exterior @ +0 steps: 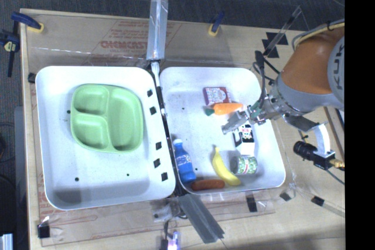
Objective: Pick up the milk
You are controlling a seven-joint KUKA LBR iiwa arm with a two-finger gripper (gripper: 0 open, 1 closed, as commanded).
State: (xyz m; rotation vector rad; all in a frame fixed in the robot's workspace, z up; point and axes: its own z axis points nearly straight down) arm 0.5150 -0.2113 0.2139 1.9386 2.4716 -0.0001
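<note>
The gripper [241, 121] hangs right above the milk carton [246, 136], reaching for it. I cannot tell its grip. Next it must go down.

green plate [107, 117], yellow banana [222, 166], blue bottle [184, 161]

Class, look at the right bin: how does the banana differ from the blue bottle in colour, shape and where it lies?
The banana is yellow; the blue bottle is blue with a white cap. The banana curves, while the bottle is straight. The bottle lies along the bin's left wall, and the banana lies further right, beside a green can. Both lie flat in the right bin, near its front edge.
</note>
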